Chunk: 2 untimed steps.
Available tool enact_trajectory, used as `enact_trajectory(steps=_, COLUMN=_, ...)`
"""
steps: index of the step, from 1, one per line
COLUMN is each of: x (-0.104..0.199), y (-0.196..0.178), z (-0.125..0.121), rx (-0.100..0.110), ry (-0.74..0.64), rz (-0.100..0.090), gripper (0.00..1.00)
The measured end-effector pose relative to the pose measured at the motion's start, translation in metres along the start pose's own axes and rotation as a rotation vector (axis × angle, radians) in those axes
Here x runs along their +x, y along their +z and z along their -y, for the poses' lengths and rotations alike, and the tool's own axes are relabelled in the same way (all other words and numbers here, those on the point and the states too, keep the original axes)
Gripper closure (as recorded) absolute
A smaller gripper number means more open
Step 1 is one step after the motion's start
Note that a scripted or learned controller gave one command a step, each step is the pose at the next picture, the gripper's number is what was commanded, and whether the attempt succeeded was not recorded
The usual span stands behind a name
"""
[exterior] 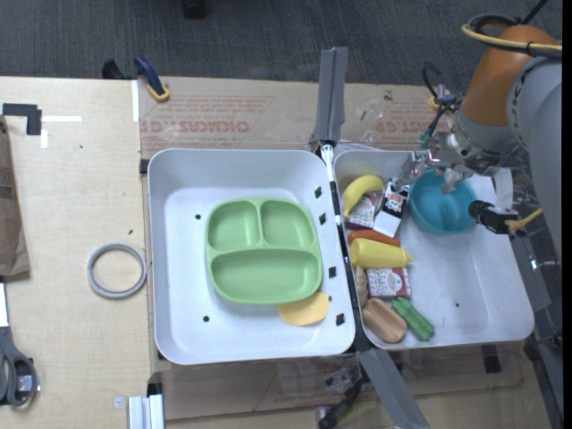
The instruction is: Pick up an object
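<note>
Teal cup sits under my gripper at the right bin's far edge; finger state I cannot tell, so it may skid off the rim.

Two white bins sit side by side: the left bin and the right bin. The left one holds one green divided plate and one yellow chip. The right one holds one banana, one corn cob, one carrot, one hot dog, one green pickle, two small snack packets and one teal bowl. One roll of tape lies at the frame's left.
</note>
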State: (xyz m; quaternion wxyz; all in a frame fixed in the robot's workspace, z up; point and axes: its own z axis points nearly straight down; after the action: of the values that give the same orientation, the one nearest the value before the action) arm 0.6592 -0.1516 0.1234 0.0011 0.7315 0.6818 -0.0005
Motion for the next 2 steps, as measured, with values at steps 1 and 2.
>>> enact_trajectory(steps=1, x=0.029, y=0.029, z=0.004, rx=-0.004, ry=-0.105, rz=0.000, gripper=0.00)
enact_trajectory(steps=2, x=0.054, y=0.030, z=0.004, rx=-0.002, ry=-0.270, rz=0.002, gripper=0.00)
